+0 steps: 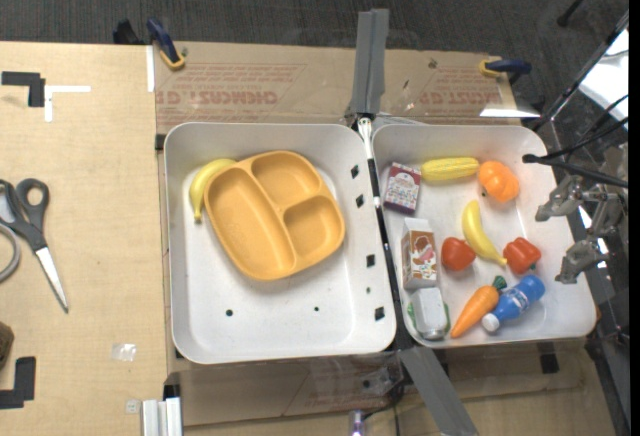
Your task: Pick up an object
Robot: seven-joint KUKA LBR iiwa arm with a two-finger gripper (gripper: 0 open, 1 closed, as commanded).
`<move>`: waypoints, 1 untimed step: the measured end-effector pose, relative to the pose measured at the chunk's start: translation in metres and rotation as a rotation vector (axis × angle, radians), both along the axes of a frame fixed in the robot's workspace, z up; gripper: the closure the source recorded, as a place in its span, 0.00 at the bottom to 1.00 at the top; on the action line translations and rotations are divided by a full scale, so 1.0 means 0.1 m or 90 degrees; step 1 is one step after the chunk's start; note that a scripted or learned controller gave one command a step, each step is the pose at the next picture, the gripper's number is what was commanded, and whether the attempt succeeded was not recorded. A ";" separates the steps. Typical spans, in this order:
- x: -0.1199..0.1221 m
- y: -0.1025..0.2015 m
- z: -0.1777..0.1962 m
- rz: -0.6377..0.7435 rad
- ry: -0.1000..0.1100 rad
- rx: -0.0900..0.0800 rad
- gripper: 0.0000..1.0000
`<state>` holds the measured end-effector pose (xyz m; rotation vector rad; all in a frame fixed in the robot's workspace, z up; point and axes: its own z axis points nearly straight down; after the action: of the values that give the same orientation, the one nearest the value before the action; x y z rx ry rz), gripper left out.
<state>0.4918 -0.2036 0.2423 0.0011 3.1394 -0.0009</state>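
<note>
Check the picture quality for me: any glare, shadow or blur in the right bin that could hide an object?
Camera view: lighting is even and soft, with faint shadows beside the toys. The right bin is bright white but not blown out. The clear packet at its lower left corner is low in contrast and hard to read. The gripper at the right edge looks slightly blurred against clutter.
</note>
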 end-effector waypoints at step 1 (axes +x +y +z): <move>0.02 0.27 -1.32 0.021 -0.001 0.000 0.00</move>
<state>0.4938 -0.1770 0.1101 -0.0509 3.1381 -0.0006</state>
